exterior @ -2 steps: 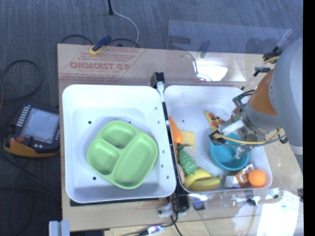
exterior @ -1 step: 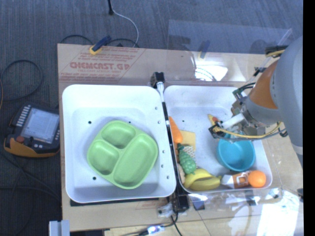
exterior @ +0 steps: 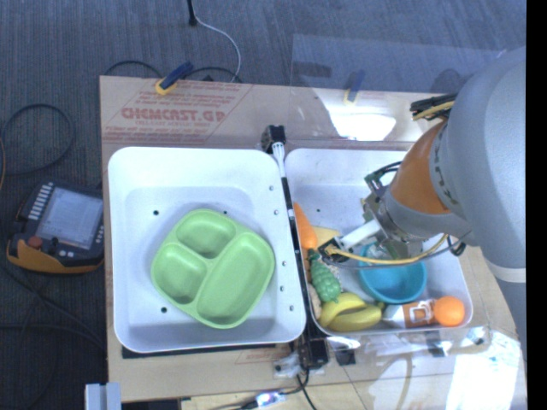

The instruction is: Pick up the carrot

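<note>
On your left bin lies a glossy green plastic divided plate; rightward, the tapered orange carrot leans against the right bin's left wall, above a bumpy green piece and banana; the gripper hovers beside it over a blue bowl, probably approaching; its state you cannot tell.

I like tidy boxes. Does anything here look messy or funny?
A bit. In the right bin, the carrot is wedged against the left wall, and the banana, blue bowl and other toys are piled together. The green plate in the left bin sits crooked.
</note>
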You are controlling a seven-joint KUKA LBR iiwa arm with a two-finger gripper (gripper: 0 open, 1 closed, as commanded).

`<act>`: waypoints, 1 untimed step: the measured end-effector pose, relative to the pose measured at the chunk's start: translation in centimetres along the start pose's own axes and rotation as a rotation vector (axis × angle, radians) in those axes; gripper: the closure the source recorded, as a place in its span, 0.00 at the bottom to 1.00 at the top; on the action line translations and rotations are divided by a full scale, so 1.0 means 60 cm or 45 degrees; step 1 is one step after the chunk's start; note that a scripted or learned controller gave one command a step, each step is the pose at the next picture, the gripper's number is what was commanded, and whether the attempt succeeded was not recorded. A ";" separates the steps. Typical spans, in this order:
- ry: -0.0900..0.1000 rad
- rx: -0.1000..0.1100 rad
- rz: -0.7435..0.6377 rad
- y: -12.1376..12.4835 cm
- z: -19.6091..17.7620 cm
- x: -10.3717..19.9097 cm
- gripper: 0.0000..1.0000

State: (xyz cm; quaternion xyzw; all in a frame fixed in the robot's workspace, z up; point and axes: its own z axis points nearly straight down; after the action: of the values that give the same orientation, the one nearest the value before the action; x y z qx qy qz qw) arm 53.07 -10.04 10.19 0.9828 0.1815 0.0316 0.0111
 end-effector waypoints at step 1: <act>-0.040 0.027 0.017 -0.002 0.012 -0.020 0.00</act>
State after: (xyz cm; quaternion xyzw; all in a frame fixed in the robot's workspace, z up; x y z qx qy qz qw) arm 51.96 -10.35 9.38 0.9845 0.1750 0.0144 0.0034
